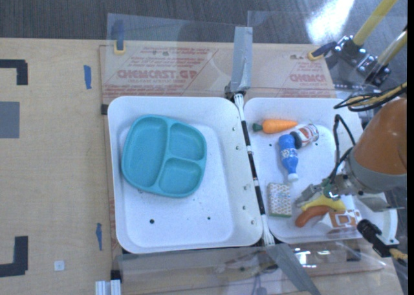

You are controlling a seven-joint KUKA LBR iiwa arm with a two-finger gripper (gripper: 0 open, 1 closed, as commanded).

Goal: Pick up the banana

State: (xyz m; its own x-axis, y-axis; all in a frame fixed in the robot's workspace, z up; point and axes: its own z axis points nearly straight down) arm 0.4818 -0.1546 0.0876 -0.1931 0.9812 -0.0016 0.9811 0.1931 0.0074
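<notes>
Yellow marks the banana (pixel 326 204), a short curved piece lying in the right bin (pixel 321 158), toward that bin's near right part. The gripper (pixel 321 191) sits directly over it, the metal fingers coming down onto the banana's upper edge; the fruit lies just below and slightly to the right of the fingertips. How far the jaws are spread cannot be told from this view, and nothing shows clearly between them, so no hold on the banana can be confirmed.

Touching the banana on its lower left side, just below the jaws, lies an orange-red sausage-shaped toy (pixel 308 217), slanting down to the left. To the right of that, below and right of the jaws, is a small white carton with orange print (pixel 343 220). Left of the jaws, near the bin's dividing wall, lies a flat green-speckled packet (pixel 280 199). Above and left of the jaws, a blue and white bottle (pixel 288 156) lies on its side, with a small red and white can (pixel 305 135) just beside its upper end and a carrot (pixel 277 125) beyond that, along the far edge.

The arm (pixel 386 147), its orange band showing, rises to the right of the jaws. Well to the left of the jaws, in the left bin (pixel 220 222), rests a teal divided plate (pixel 163 156) with three compartments.
</notes>
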